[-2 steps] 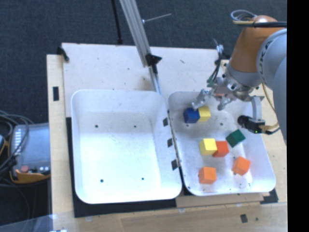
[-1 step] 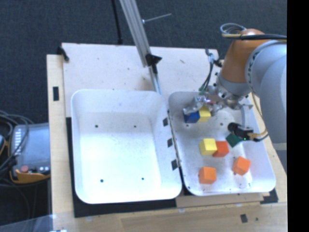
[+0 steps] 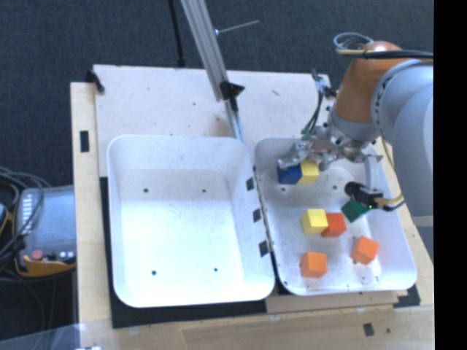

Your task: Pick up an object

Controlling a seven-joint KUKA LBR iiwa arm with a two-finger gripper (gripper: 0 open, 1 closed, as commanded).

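Several small blocks lie in the right bin (image 3: 394, 268). A blue block (image 3: 289, 173) and a yellow block (image 3: 310, 170) sit side by side near its far left corner. My gripper (image 3: 305, 154) hangs right over that pair, its tip close above or touching them. Further forward lie another yellow block (image 3: 314, 220) against a red block (image 3: 335, 225), a green block (image 3: 354, 211), and two orange blocks (image 3: 314, 263) (image 3: 364, 249). The grey arm with its orange band (image 3: 361, 86) comes in from the right.
The left bin (image 3: 175, 217) stands beside the right one, their rims meeting at the middle. A slanted metal post (image 3: 208, 42) rises behind the bins. A black cable end (image 3: 355, 190) hangs off the arm above the green block.
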